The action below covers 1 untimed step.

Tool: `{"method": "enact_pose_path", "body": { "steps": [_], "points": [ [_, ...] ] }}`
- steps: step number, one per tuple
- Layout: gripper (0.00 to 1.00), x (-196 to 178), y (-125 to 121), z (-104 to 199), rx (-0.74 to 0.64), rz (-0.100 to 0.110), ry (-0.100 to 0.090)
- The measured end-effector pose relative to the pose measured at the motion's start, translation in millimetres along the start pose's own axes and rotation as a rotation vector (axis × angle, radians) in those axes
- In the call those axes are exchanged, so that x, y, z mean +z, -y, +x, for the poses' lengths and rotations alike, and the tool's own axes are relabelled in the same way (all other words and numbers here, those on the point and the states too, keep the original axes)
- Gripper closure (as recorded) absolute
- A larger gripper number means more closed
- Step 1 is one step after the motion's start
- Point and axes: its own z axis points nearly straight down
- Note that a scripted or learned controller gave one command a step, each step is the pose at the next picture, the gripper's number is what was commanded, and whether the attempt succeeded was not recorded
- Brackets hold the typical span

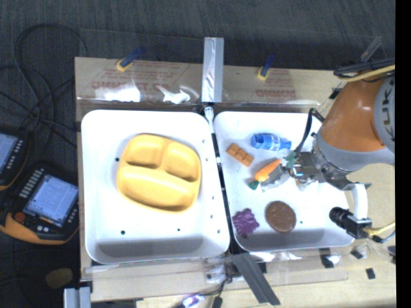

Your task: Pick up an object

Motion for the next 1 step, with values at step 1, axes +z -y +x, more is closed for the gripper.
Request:
{"method": "enact_pose_path", "body": {
  "steps": [1],
  "points": [
    [0.0, 69.0, 14.9, 6.5, 0.27, 0.003, -0.002]
  ]
}}
